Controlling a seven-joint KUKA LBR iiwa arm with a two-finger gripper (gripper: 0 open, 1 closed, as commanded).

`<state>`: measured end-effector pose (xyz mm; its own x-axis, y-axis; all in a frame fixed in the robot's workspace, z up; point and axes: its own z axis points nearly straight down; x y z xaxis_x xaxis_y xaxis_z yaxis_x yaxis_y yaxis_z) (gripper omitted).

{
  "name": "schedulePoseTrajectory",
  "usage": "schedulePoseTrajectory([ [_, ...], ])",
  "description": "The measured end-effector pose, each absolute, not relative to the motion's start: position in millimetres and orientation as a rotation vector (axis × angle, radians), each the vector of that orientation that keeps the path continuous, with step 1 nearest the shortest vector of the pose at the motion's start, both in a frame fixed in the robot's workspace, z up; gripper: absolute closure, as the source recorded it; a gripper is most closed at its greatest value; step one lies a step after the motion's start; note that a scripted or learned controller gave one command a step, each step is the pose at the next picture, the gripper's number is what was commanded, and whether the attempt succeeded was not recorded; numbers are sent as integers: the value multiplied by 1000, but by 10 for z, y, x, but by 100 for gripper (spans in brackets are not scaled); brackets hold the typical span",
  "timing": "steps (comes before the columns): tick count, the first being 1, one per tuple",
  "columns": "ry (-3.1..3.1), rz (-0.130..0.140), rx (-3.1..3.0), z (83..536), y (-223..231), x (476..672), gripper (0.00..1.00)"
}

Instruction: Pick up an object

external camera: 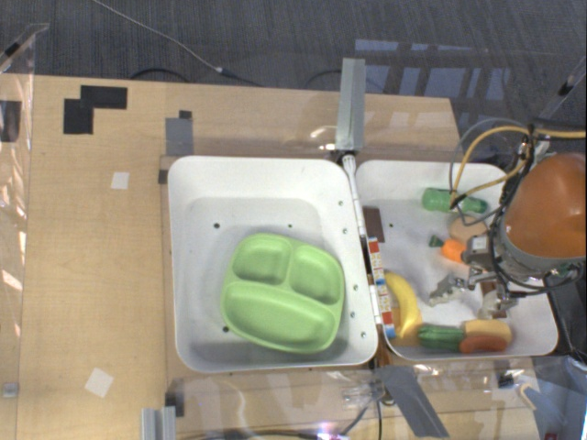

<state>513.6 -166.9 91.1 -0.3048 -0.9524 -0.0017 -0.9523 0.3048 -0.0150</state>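
While the gripper [484, 287] hovers with a grip I cannot tell, that light, smooth, rigid-looking banana [404, 306] wants pinching across its middle.

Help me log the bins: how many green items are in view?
3: a plate in the left bin, a green piece at the right bin's top, another near its bottom. The arm may hide more.

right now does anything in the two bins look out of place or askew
Nothing looks spilled or damaged. The green divided plate sits turned at an angle to the left bin. In the right bin, the toy foods, such as the banana, crowd the near and right parts, under the gripper.
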Motion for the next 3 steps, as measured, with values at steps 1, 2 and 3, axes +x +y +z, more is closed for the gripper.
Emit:
schedulePoseTrajectory([
  [1,2535,-16,-1839,908,-1499,5500,0],
  [2,2366,-12,-2051,903,-1558,5739,0],
  [3,2358,-19,-2043,1044,-1526,5778,100],
])
